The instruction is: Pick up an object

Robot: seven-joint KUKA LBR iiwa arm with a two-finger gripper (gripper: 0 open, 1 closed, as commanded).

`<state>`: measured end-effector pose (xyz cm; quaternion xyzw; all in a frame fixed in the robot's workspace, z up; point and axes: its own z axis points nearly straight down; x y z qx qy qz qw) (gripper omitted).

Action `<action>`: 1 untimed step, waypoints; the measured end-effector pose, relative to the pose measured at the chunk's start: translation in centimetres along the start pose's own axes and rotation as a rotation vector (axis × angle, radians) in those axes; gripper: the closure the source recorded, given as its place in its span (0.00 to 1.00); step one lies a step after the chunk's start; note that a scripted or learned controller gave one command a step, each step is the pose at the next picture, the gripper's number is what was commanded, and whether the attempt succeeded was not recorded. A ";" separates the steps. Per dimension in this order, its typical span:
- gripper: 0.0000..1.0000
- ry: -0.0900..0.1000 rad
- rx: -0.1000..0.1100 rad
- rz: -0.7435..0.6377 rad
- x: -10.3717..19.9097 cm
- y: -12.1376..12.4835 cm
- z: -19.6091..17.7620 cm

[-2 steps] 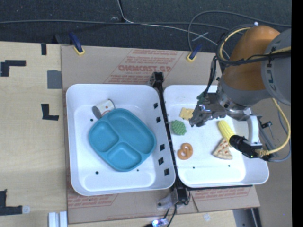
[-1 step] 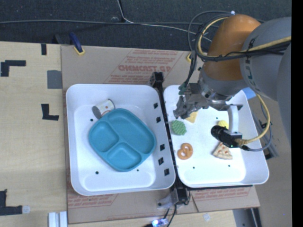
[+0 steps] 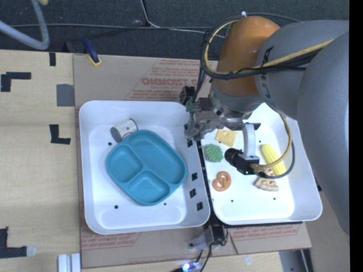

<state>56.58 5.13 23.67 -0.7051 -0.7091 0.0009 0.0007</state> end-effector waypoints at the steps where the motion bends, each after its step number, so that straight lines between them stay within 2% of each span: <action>1: 1.00 0.001 -0.002 0.000 4.3 3.0 -0.1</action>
